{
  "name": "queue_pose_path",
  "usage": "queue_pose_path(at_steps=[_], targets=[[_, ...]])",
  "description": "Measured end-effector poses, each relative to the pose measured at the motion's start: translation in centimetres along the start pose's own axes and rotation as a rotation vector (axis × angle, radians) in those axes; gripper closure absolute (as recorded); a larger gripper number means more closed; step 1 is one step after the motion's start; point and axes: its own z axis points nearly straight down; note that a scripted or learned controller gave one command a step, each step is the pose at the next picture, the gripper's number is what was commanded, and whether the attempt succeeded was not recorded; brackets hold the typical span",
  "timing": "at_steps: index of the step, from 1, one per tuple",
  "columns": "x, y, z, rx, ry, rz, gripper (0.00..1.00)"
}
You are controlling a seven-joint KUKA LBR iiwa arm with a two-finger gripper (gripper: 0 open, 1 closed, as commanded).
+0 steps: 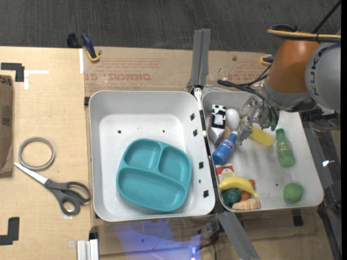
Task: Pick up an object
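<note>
Tool (254, 124): metallic two-finger unit below the grey arm's orange band, hanging low over the far part of the right bin (309, 150). Whether it is spread or pressed together cannot be told; nothing is visibly between its tips.

Contents of the right bin, a shallow, smooth white plastic tray:
- yellow oblong piece (262, 137), just beside the tool, on its near side;
- blue bottle (224, 148), glossy, lying tilted, just left of the tool;
- white egg-shaped item (232, 117) and black-and-white toy (218, 114), to the tool's left;
- green bottle (283, 148), to its right;
- green ball (293, 192), banana (237, 184) and carrot (247, 203), well nearer the camera.

The left bin (103, 145) holds a teal compartment plate (155, 174).

Desk (43, 112): pale wood. Scissors (57, 188) and a tape roll (36, 153) lie far left of the tool. Dark carpet lies beyond.
</note>
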Motion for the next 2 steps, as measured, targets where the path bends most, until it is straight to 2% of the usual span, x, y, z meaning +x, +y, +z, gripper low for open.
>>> queue_pose_path(at_steps=[1, 2], targets=[[6.8, -2.9, 0.1, 0.001, 0.004, 0.037, 0.00], [8.3, -0.4, 0.1, 0.004, 0.003, -0.087, 0.00]])
